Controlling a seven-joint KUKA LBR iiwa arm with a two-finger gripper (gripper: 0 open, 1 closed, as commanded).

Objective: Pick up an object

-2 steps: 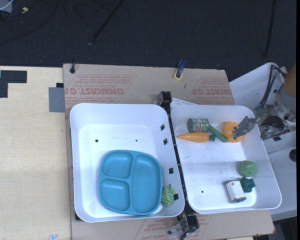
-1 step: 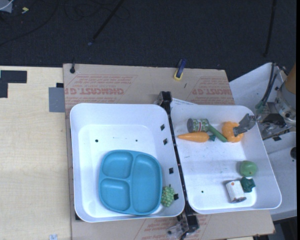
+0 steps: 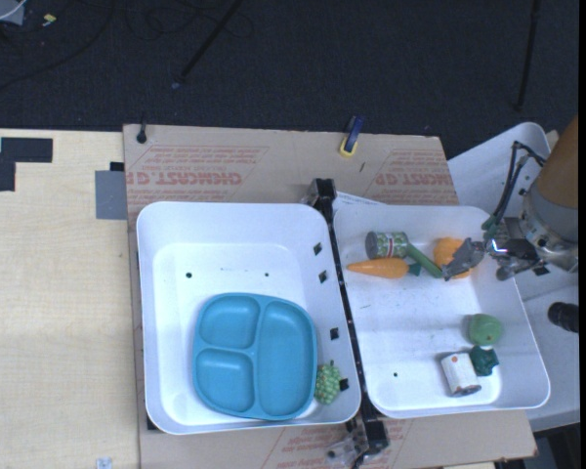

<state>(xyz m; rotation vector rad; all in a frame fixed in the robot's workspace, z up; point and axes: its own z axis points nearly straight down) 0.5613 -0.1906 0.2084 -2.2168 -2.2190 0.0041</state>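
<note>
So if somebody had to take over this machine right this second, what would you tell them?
End effector: low over the top right of the right bin, beside an orange toy. I cannot tell if it grips anything.
Right bin: carrot, small can, green ball, white block with a teal piece.
Left bin: blue divided plate, green bumpy toy beside it.
Done: nothing visibly lifted.
Left: grasp one thing and raise it.

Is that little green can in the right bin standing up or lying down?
Lying down. The can rests on its side on the right bin floor, its long side running left-right, just above the toy carrot.
</note>
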